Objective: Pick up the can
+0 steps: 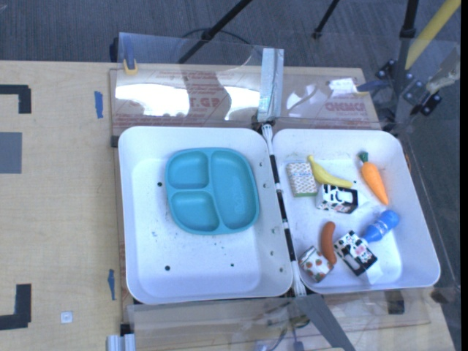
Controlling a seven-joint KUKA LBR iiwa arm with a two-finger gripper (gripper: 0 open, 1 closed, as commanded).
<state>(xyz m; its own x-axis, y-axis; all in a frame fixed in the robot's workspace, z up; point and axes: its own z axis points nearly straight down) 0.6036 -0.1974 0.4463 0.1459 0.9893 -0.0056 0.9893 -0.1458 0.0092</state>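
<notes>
- Looking down in the camera view, I take the can to be the small printed cylinder in the near-left corner of the right bin, touching the sausage.
- I judge it light, stiff and slick-walled, so I would grip across its round sides, mid-length.
- Whether my hand is wide or narrow, I cannot tell.
</notes>
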